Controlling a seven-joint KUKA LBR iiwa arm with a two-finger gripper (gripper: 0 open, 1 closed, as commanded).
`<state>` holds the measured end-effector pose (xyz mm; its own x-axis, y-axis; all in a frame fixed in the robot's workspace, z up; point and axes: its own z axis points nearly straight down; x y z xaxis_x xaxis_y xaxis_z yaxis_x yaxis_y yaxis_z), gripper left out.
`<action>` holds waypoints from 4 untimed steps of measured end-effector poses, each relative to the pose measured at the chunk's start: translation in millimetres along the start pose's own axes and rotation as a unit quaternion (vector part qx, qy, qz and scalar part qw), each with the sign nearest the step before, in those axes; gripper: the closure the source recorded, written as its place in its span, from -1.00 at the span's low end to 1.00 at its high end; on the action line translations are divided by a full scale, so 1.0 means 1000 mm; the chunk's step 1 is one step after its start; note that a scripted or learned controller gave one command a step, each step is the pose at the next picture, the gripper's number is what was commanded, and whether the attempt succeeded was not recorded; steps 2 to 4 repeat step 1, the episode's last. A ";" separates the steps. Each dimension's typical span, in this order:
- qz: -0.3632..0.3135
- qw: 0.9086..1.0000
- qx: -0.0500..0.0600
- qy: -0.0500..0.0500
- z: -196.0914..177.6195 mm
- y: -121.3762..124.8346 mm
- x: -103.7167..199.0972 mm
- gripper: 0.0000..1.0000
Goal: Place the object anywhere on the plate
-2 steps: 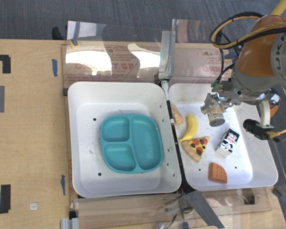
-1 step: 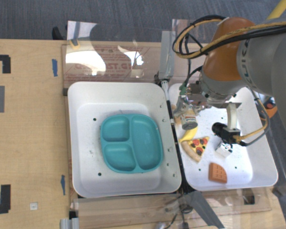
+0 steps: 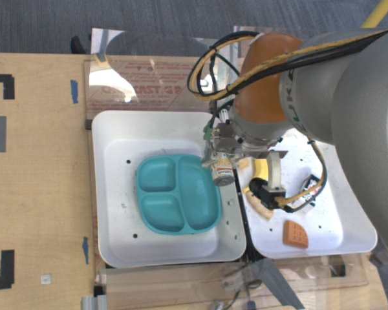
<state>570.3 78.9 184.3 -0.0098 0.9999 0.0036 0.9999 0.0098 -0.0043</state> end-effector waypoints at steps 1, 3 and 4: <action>0.004 1.000 0.000 -0.001 0.000 0.001 -0.005 -1.00; 0.004 1.000 0.000 -0.001 0.000 0.001 -0.005 -1.00; 0.004 1.000 0.000 -0.001 0.000 0.001 -0.005 -1.00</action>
